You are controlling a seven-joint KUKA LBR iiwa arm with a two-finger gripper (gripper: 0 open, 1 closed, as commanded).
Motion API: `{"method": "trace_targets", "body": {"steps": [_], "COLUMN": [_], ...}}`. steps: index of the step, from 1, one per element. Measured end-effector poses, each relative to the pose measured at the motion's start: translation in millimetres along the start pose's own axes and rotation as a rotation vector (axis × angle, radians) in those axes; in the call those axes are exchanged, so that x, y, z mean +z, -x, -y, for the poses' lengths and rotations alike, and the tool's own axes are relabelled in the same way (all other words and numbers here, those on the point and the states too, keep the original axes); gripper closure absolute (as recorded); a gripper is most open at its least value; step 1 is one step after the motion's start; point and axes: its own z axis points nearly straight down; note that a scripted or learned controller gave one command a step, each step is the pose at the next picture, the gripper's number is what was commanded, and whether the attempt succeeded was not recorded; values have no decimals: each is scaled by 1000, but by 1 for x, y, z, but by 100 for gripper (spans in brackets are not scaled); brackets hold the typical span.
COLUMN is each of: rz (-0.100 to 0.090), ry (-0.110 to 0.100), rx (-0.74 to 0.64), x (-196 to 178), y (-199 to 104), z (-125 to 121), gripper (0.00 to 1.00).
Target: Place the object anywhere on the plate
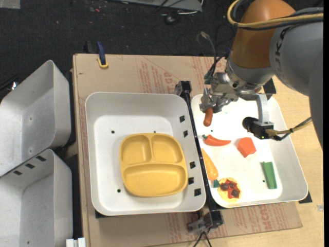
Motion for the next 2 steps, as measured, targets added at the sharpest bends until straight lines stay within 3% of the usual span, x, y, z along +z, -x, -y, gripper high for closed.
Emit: {"method": "trace_targets", "body": {"steps": [2], "rz": [1], "ry": [-2], "rx": [1], "x": [16], "y": [-106], "z": [36], "gripper": [100]}}
